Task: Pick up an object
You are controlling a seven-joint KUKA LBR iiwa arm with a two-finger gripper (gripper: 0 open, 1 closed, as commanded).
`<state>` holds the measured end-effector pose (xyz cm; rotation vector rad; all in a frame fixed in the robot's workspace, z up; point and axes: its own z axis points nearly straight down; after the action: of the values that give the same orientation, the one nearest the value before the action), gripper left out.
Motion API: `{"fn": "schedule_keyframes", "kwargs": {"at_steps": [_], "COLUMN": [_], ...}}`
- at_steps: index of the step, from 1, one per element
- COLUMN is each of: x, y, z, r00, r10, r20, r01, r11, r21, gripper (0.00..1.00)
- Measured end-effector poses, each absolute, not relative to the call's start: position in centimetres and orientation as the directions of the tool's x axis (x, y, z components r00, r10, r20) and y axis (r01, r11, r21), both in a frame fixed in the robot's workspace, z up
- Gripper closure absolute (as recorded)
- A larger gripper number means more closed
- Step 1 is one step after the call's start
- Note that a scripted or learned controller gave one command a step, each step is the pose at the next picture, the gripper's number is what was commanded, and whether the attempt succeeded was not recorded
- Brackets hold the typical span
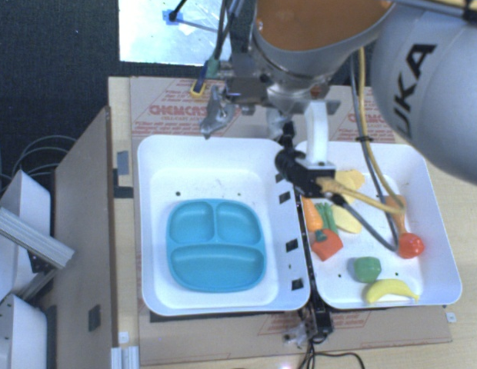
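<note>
Over the far edge of the left bin (158, 177), the gripper (214, 121) hangs with nothing visibly in it; whether it is spread or pressed together I cannot tell. Below it, mid-bin, lies a blue divided tray (215, 246). Candidates sit in the right bin (421, 194): a carrot (311, 215) by its left edge and a banana (391, 289) at its near edge. This looks like the approach step. Next, the gripper must choose a target, centre above it and descend.

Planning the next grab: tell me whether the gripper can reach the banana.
Probably yes: the banana lies near the right bin's front edge with nothing on top of it.
</note>
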<state>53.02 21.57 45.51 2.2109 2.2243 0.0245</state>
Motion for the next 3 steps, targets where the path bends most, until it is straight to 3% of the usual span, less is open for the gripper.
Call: {"fn": "schedule_keyframes", "kwargs": {"at_steps": [1, 2, 3], "x": [57.5, 53.1, 51.2], "y": [22.1, 23.5, 23.6], "z": [24.4, 10.2, 25.1], "r00": [0.000, -0.003, -0.005], "r10": [1.000, 1.000, 1.000], "r20": [-0.004, -0.001, 0.007], "r01": [1.000, 1.000, 1.000], "r11": [0.000, 0.003, 0.005], "r21": [-0.009, -0.005, 0.012], "gripper": [0.00, 0.00, 0.00]}}
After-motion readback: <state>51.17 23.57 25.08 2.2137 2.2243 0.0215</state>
